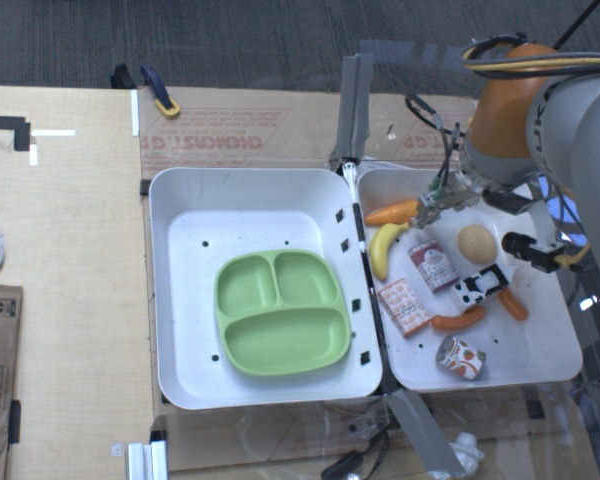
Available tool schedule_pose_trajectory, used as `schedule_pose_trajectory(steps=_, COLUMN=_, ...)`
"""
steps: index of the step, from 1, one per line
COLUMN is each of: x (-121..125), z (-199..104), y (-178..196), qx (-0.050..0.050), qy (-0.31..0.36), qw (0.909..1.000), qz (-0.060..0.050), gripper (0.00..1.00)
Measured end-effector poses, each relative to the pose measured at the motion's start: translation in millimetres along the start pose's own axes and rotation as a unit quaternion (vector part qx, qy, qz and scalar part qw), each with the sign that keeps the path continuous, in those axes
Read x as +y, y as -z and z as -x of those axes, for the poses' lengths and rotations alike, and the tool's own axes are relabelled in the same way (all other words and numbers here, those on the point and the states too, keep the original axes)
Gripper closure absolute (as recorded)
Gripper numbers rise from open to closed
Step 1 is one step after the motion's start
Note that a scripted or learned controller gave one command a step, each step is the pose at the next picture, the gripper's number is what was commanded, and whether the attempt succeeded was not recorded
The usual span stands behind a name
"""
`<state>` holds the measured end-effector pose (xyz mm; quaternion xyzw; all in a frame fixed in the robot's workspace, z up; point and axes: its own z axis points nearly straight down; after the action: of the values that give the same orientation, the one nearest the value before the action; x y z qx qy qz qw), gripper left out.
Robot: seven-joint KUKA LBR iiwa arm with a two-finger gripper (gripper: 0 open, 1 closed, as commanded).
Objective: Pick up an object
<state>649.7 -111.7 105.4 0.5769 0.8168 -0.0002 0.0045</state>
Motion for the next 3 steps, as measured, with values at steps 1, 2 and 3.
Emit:
schedule_pose_trajectory(steps=1, x=0, z=0, y=0, qx=0.0, qy=0.0, qw=1.0, qz=0.0, gripper=0.0)
schedule_pose_trajectory(steps=2, x=8, z=5, y=-12, qx=0.002, qy=-0.09, qw=0.996, qz=-0.003, gripper=0.0)
schedule_pose_trajectory(steps=3, x=7, z=7, y=-2, qx=0.0, qy=-0.089, qw=0.996, qz=-0.003, gripper=1.0)
